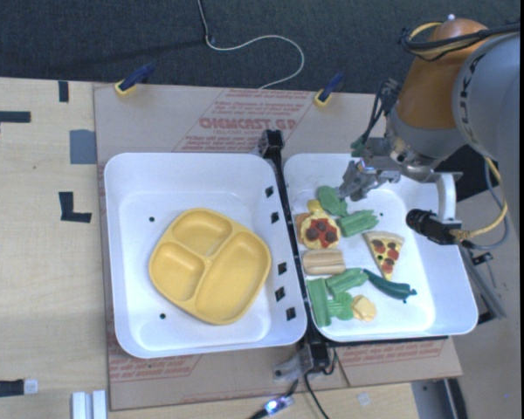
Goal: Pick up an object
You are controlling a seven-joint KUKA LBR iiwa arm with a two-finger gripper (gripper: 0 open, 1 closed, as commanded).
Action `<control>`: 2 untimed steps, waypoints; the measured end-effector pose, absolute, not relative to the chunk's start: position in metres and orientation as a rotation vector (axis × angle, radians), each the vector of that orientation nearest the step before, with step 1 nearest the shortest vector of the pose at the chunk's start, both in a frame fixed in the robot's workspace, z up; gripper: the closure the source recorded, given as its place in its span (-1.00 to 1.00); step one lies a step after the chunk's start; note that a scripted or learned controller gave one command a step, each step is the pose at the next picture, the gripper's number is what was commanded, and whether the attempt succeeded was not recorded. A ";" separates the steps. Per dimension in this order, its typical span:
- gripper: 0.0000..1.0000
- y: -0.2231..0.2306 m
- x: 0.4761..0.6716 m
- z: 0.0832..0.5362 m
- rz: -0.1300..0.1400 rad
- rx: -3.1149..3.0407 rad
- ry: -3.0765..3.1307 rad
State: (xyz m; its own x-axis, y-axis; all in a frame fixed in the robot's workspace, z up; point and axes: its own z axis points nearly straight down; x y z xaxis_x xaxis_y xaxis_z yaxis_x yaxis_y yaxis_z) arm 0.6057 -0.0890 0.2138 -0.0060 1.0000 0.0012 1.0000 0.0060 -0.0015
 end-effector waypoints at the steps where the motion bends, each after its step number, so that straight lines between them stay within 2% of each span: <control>1: 1.00 -0.033 0.631 0.226 -0.003 -2.212 -2.229; 2: 1.00 0.012 0.654 0.214 0.000 -2.214 -2.227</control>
